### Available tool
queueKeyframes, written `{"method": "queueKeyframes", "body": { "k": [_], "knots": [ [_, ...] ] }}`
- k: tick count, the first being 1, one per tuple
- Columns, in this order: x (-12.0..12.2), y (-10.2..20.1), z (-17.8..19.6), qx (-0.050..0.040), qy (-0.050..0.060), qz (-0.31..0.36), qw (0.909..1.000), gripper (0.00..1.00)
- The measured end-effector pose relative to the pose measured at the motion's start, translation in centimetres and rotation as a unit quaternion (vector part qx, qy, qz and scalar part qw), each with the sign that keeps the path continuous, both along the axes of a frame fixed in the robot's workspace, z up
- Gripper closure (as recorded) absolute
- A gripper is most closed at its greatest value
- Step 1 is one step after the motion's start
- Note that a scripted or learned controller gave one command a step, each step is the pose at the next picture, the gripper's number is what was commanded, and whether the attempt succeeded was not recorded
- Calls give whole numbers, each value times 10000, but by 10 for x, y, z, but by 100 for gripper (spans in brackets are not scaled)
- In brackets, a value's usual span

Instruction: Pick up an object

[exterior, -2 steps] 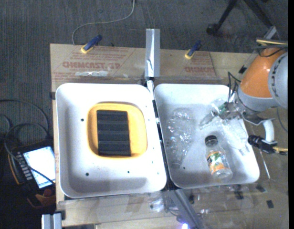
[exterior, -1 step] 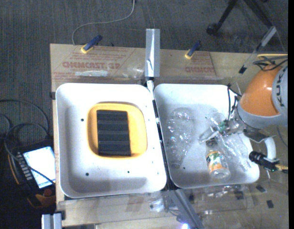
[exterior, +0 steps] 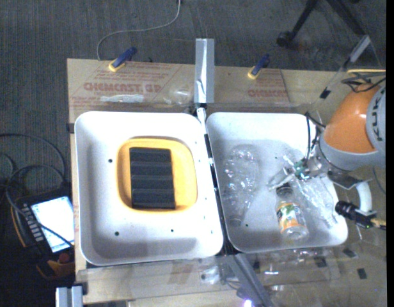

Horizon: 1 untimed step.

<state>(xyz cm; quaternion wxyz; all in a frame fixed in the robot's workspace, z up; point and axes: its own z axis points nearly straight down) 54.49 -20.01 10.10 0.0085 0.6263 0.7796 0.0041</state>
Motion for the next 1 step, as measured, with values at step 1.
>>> {"method": "queueKeyframes", "body": {
  "k": [1],
  "knots": [
    [21, 39, 112, 14, 82, 663, 9978, 100]
  ]
}}
